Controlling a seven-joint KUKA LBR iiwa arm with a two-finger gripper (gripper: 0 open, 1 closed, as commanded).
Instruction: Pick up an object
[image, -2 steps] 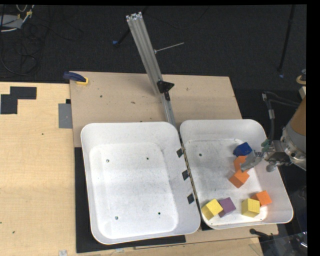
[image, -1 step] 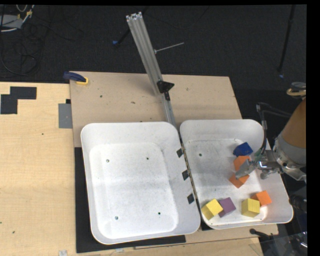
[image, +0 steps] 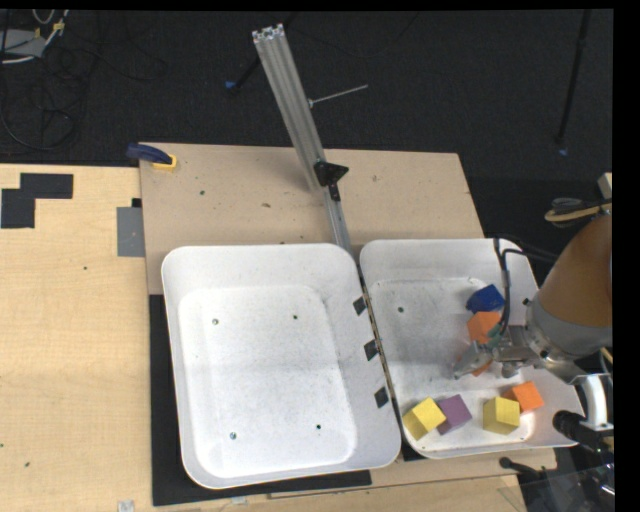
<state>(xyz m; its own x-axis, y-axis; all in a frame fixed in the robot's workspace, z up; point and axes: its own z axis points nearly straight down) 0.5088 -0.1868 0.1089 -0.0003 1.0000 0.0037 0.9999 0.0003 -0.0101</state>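
White plastic forms two shallow bins side by side on the wooden surface (image: 250, 200); the left bin (image: 270, 370) sits at nine o'clock from the right bin (image: 420, 290). Reaching in from three o'clock, the grey arm (image: 580, 300) sets its end effector (image: 480, 362) low in the right bin, beside an orange object (image: 485, 323) and a blue one (image: 486, 298); I cannot tell its opening. Along the bin's six o'clock edge lie a yellow cube (image: 424, 416), purple cube (image: 455, 410), second yellow cube (image: 501, 415) and orange cube (image: 528, 397).
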